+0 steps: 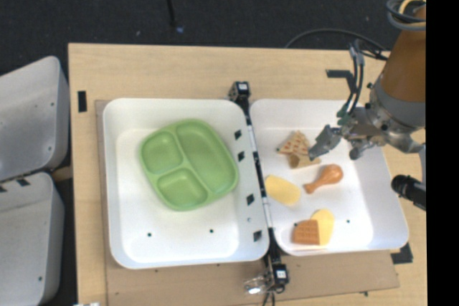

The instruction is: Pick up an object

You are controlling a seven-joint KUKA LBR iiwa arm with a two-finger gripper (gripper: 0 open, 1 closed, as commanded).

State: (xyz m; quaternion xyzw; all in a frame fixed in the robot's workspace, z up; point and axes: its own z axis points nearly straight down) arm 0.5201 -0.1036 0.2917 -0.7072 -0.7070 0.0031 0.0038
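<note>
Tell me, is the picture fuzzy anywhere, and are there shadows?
Camera view: soft all over, so the small toy foods blur a little; the gripper looks smeared. Light is even, with faint shadows under the green divided plate and the toy drumstick. The white bins look bright, without harsh glare.

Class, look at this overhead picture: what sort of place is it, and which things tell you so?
Probably a robotics lab set up for grasping trials: a robot arm reaches over two white bins on a wooden bench, with toy food such as a drumstick and a green divided plate.
</note>
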